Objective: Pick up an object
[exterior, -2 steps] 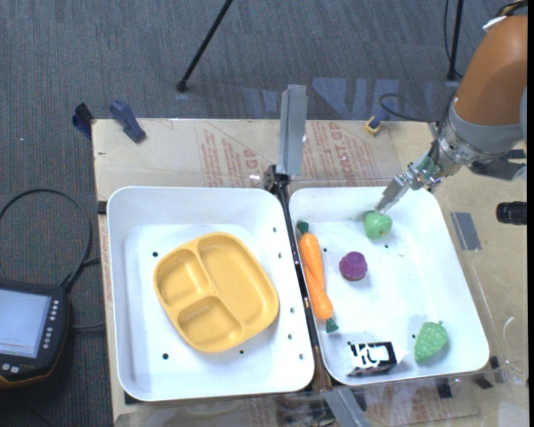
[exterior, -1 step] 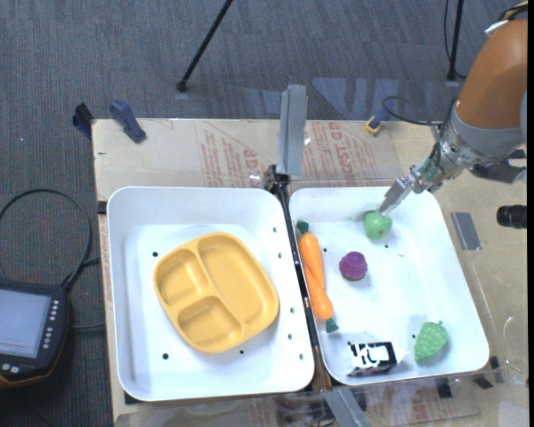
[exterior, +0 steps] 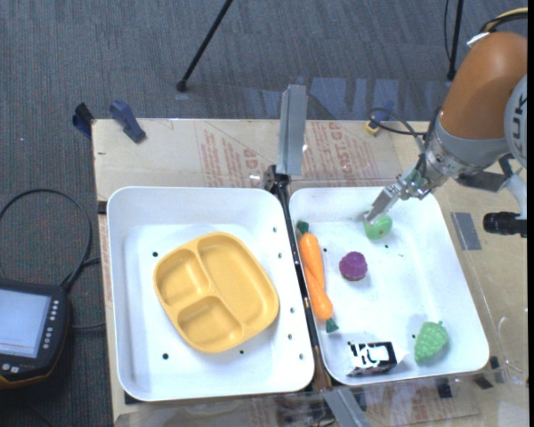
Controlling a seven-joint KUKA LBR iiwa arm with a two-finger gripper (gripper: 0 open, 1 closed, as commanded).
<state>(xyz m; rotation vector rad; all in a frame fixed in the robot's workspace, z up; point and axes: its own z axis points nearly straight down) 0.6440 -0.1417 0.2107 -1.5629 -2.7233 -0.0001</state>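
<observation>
In the upper part of the right bin [exterior: 458,278], we see a small green object [exterior: 379,227] with the gripper [exterior: 376,213] right at its top edge; we cannot tell how the jaws stand. Lower in the frame lie a purple object [exterior: 353,266], a carrot [exterior: 315,274] and a green bumpy toy [exterior: 432,342], while the left bin [exterior: 125,238] holds a yellow divided plate [exterior: 215,291].

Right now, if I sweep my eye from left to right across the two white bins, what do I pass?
Yellow divided tray → orange carrot → purple round thing → small light-green thing under the gripper → green bumpy fruit.
</observation>
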